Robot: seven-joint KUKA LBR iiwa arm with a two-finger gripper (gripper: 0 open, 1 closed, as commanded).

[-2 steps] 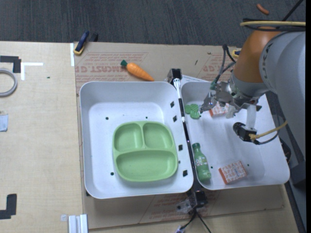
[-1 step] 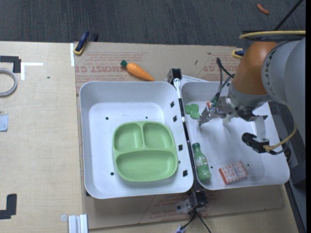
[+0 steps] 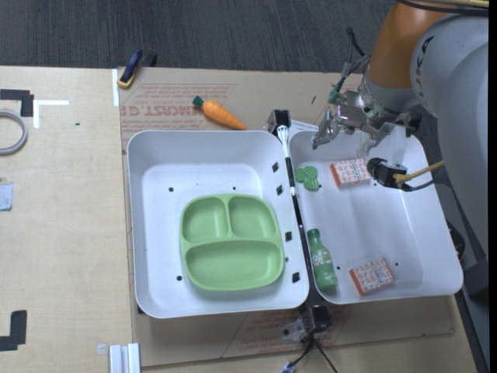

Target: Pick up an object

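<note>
My gripper (image 3: 346, 134) hangs over the far end of the right bin (image 3: 435, 231), its fingers apart with nothing between them. Just below it lies a small orange-red box (image 3: 349, 172), and to that box's left a small green clover-shaped piece (image 3: 308, 177). A green bottle (image 3: 320, 259) lies along the bin's left wall near the front. A second orange-red box (image 3: 373, 276) rests at the front of the same bin.
The left bin (image 3: 147, 208) holds a green divided plate (image 3: 231, 242). A toy carrot (image 3: 220, 113) lies on the cardboard behind the bins. A blue and yellow object (image 3: 130, 67) sits at the bench's far edge. The arm fills the upper right.
</note>
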